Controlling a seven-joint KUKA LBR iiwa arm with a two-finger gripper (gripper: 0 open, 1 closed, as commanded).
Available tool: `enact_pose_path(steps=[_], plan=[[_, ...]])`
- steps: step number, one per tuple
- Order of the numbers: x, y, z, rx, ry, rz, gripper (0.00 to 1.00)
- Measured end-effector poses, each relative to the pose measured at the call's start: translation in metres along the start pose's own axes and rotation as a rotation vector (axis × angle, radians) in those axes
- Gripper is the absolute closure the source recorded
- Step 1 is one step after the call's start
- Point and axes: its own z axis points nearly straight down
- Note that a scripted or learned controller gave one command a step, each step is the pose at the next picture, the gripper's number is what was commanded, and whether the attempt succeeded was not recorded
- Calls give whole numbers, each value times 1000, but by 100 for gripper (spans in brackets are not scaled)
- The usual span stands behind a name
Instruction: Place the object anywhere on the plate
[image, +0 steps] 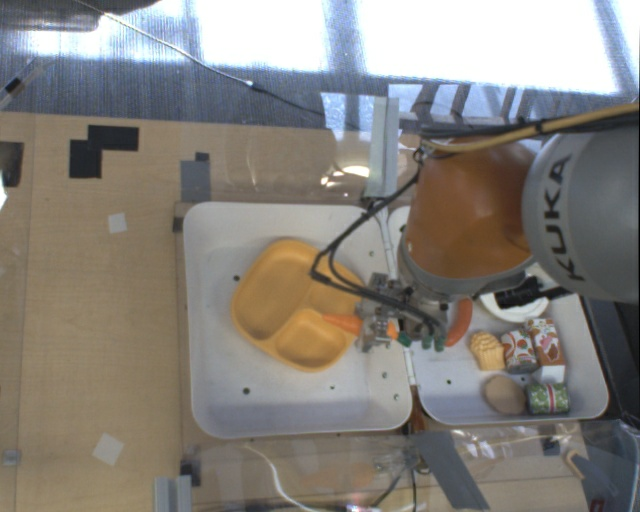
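Lying beside the claw (372, 335) (on the yellow plate (275, 300)), an orange carrot (343, 323).

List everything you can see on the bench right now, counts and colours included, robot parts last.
plate: 1, yellow, divided, in the left bin
carrot: 1, orange, at the plate's right edge by the gripper
left bin: 1, white
right bin: 1, white
toy foods: several, mixed colours, right bin's near corner
sausage: 1, red-orange, right bin
gripper: 1, dark, over the plate's right edge
arm: 1, grey with orange band
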Motion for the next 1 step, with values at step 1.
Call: enact_pose_path(steps=[1], plan=[[3,30,-195,-3,-19,-250,100]])
